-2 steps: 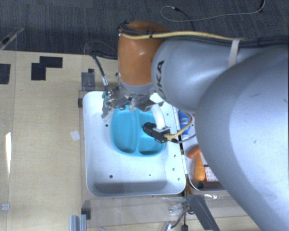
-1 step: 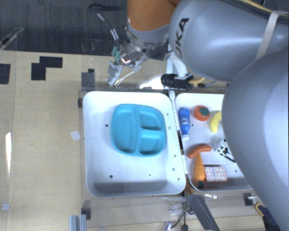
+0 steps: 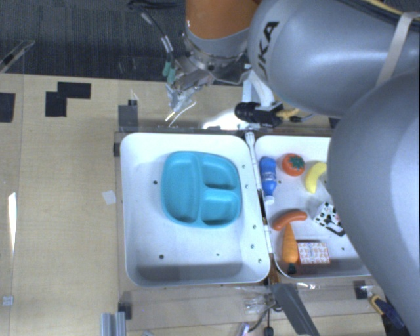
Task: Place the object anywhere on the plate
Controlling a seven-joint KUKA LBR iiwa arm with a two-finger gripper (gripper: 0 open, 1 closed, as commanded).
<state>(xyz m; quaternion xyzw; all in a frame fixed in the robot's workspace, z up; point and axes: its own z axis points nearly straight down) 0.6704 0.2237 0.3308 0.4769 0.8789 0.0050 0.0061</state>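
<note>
The big grey arm (image 3: 341, 59) comes in from the right and covers the top right corner. It has an orange band (image 3: 216, 16) near its end. Below that band hangs the claw (image 3: 178, 102). It sits above the far edge of the left bin (image 3: 134, 216), over the tan worktop (image 3: 59, 197), not over any toy. The claw is small and shiny, and I cannot tell if it is open or closed. I see nothing held in it.

The left bin is white. A blue plate (image 3: 200, 188) lies in the middle of it. The plate has three parts: one long part on the left and two smaller parts on the right. No toy lies on it.

The right bin (image 3: 282, 262) is just beside the left bin, and the toys are all in there. A blue bottle (image 3: 267, 175) lies near the wall between the bins. Next to it is a round orange and green toy (image 3: 293, 164), then a yellow banana (image 3: 315, 176). Lower down lies a red sausage (image 3: 289, 218). Just below that is an orange carrot (image 3: 289, 246), and beside the carrot sits a small box (image 3: 313, 252). A black and white thing (image 3: 328, 216) pokes out from under the arm.
</note>
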